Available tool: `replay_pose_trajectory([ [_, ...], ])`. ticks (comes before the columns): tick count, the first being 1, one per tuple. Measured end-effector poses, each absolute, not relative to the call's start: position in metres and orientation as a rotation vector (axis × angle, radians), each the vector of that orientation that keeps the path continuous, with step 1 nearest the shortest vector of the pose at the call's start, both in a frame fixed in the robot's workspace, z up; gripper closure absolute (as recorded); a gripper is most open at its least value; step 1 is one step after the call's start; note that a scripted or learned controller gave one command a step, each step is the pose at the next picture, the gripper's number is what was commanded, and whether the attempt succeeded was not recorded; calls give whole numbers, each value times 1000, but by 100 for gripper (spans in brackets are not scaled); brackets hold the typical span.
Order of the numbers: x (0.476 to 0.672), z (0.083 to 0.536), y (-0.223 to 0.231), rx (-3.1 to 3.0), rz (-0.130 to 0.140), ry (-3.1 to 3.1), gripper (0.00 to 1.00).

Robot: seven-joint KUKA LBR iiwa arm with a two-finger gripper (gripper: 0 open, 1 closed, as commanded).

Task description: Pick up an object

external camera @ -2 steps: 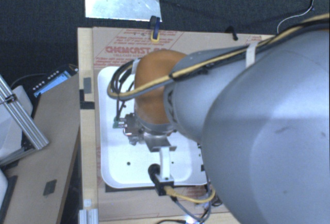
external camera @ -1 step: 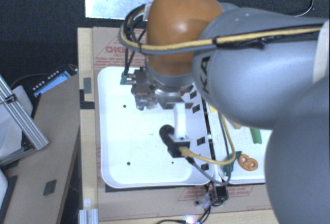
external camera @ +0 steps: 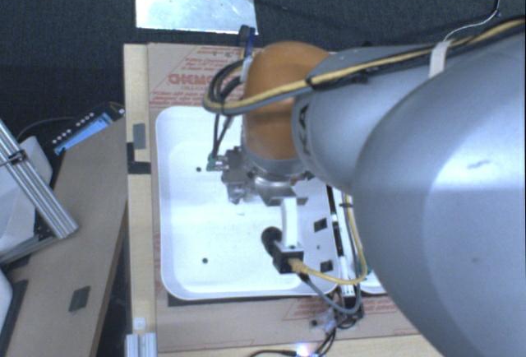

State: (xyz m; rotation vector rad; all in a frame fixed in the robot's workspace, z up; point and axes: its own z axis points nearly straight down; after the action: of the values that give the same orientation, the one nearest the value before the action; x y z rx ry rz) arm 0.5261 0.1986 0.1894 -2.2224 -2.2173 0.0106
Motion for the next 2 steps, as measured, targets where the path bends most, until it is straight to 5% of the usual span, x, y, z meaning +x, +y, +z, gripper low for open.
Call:
replay_pose_trajectory([
  [1,515,241,112,-2228,-2,-2218,100],
  [2,518,219,181,-2210,-2,-2231,100],
])
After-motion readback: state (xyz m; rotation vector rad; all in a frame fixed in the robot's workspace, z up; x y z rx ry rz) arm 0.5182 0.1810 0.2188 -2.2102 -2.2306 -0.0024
